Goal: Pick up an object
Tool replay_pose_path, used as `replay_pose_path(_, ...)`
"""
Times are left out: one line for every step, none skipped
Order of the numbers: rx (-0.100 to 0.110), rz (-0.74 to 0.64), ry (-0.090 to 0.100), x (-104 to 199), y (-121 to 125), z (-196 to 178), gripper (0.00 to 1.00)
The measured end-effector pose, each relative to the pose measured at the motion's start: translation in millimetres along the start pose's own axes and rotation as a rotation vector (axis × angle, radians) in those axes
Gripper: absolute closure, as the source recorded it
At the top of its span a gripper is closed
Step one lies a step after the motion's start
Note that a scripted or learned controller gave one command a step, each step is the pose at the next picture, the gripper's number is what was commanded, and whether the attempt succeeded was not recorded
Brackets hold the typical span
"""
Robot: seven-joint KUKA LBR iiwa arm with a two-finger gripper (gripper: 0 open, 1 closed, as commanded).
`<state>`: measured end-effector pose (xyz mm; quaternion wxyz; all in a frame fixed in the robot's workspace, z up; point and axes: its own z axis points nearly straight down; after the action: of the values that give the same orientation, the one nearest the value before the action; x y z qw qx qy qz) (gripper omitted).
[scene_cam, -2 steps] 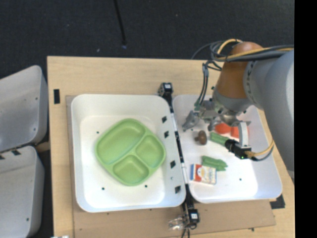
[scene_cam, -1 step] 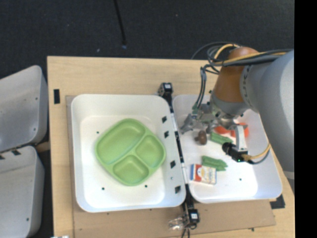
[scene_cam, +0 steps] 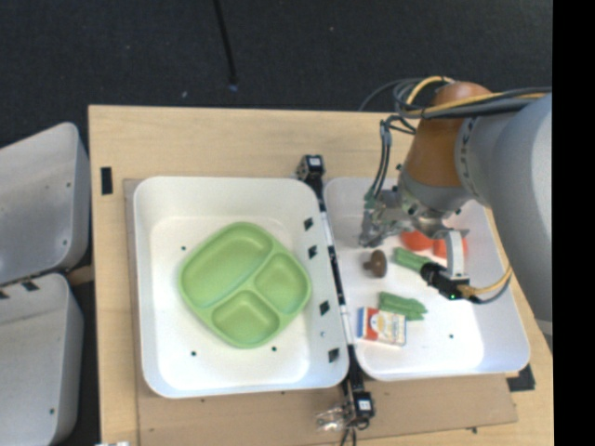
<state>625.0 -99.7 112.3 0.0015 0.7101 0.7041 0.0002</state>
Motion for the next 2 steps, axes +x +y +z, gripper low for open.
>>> replay_pose_path(-0.002, -0.002, 0.001, 3, -8, -51, 1.0)
replay_pose_path(-0.002, -0.013, 0.001, 9, -13, -101, 1.0)
